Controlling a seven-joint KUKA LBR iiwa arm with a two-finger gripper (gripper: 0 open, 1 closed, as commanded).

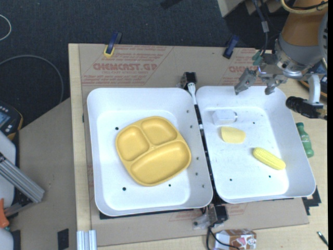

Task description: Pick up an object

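- We took the right bin (291,184) as our landmark and placed everything else by it.
- The gripper (256,84) hung over the far rim of the right bin, a little toward that rim's right half, with the grey arm and its orange band rising behind it toward the upper right corner of the view.
- Its two fingers stood spread apart with a clear gap between them, and we saw nothing held in that gap.
- Inside the right bin, three things lay well apart from the gripper: a small pale white block (225,116) toward the far left part of the floor, a flat yellow piece (232,135) just in front of that block, and a yellow corn cob (269,158) lying at a slant nearer the bin's right and near side.
- We could not tell whether the white block and the flat yellow piece touched; they sat very close together.
- The left bin (101,113) stood touching the right bin's left side, the two joined by a dark hinge strip.
- A yellow divided plate (152,150) with three compartments rested in the middle of the left bin, turned at an angle.
- Both bins sat on a brown board (156,64), held by a blue and yellow clamp (111,44) at its far left.
- A green item (305,138) lay just outside the right bin's right rim.
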